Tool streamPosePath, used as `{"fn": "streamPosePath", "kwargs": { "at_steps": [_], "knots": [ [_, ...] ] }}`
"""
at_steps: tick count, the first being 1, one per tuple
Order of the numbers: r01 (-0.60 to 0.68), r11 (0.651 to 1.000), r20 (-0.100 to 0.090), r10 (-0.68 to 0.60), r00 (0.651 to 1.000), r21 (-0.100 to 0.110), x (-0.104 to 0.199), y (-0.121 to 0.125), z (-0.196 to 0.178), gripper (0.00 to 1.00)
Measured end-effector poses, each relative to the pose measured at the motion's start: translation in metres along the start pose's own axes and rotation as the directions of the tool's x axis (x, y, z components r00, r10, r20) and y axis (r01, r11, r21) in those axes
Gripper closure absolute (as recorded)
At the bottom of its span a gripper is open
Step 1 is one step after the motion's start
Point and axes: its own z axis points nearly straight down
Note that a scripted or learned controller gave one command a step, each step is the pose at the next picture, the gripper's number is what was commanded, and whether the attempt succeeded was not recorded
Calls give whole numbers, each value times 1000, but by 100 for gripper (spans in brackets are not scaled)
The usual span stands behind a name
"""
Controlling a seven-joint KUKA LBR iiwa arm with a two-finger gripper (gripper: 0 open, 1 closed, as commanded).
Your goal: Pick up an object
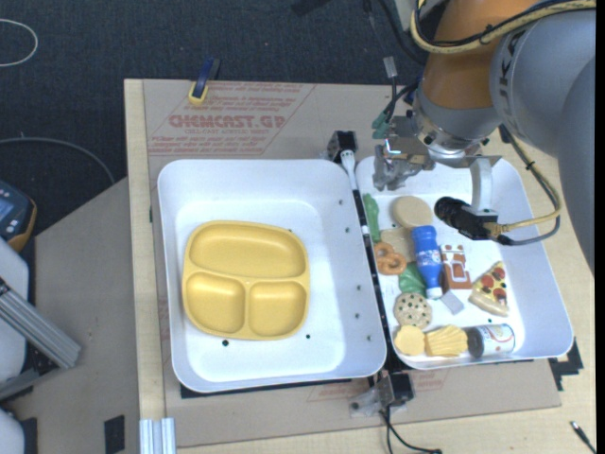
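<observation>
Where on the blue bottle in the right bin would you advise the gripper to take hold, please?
Probably mid-body on the blue bottle, coming from above. It lies flat, white cap toward the near rim, so fingers should close across its narrow width, though the neighbouring toys crowd both sides.

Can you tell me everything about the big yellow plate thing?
The yellow tray looks like smooth plastic, rounded at the corners, with three sunken sections: one long one at the far side and two smaller ones nearer the camera. It lies flat, right way up, in the left white bin, with nothing visible in its sections.
</observation>
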Motion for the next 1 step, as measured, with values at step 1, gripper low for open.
{"fn": "streamPosePath", "kwargs": {
  "at_steps": [1],
  "knots": [
    [-3, 1000, 1, 3, 1000, 2, -17, 0, 4, 100]
  ]
}}
